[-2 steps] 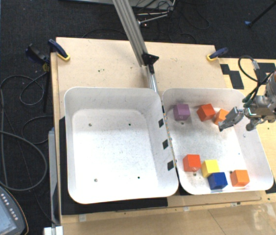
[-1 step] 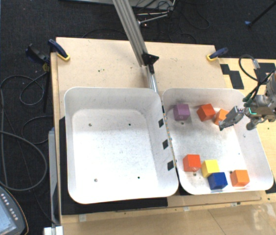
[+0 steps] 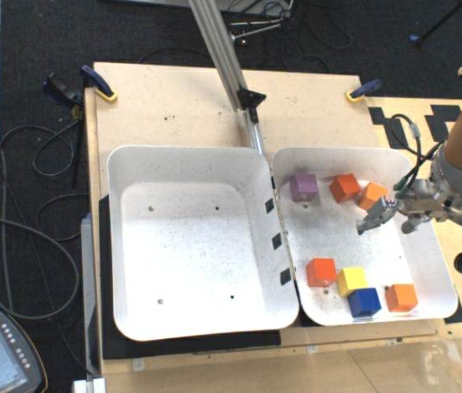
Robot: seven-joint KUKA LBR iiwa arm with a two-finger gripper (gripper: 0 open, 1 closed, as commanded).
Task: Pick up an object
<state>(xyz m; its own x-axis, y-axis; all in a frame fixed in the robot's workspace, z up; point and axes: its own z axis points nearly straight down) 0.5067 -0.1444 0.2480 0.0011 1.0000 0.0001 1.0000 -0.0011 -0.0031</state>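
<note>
Camera view: gripper (image 3: 376, 217) fingers apart, ungrasping, beside small orange cube (image 3: 372, 194), right bin (image 3: 428, 260).

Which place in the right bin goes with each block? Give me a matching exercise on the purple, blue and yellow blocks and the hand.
Things:
1. purple block
2. blue block
3. yellow block
4. hand

Places:
A. near edge of the right bin, between two orange blocks
B. far left part, close to the divider
C. just below the far orange pair
D. beside the red-orange block, just behind the blue one

Pairs: 1-B, 2-A, 3-D, 4-C
</note>
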